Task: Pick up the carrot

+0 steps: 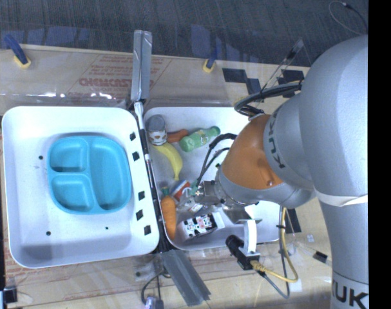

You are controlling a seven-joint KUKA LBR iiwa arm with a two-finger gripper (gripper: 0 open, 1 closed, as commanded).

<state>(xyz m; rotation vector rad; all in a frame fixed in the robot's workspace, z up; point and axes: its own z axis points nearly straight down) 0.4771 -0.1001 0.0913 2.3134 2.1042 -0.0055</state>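
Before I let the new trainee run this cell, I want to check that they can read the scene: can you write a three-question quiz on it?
1. True or false: the carrot lies in the same bin as the banana.
2. Which thing sits in the left bin? A) a green bottle B) a blue divided tray C) a small can
3. Fill in: the end effector hangs over the ____ bin, close to the carrot.

Key: 1 true. 2 B, the blue divided tray; the green bottle and the small can are in the right bin. 3 right.
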